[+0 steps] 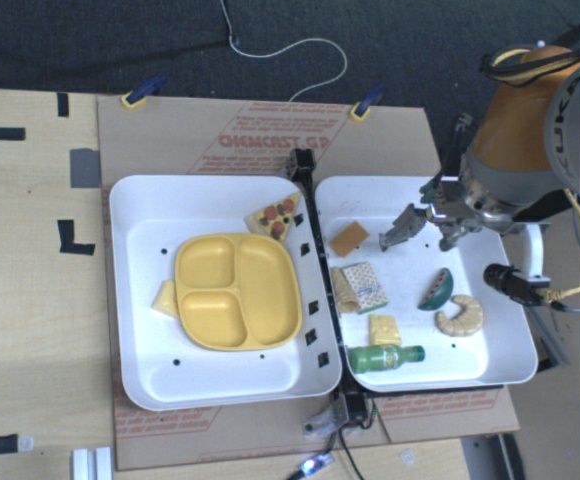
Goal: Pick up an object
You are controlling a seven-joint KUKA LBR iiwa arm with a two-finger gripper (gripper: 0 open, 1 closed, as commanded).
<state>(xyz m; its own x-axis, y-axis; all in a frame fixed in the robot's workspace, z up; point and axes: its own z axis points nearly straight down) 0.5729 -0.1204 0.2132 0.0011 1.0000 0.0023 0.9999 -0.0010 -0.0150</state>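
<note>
**Operator:** Yellow plastic, item one: a divided plate (238, 290) with three compartments, lying flat in the left bin (135, 268). A pizza slice toy (275, 217) sits against the plate's far edge, and a pale yellow wedge (164, 297) pokes out from under its left side.

**Clerk:** And the right bin (505, 353)?

**Operator:** I list six pieces there. An orange-brown cracker (349, 238) near the divider, far end. A patterned beige pouch (359, 287) just below it. A yellow block (384, 329) below that, touching a green bottle (388, 357) that lies on its side along the near wall. To the right, a dark green slice (437, 290) with a croissant (460, 316) just beside it.

**Clerk:** Gripper status?

**Operator:** I read the gripper (427, 232) as spread wide, nothing between its fingers. It hangs over the far part of the right bin, to the right of the cracker and above the green slice, apart from both. The grey arm with its orange band (518, 108) comes in from the right.
</note>
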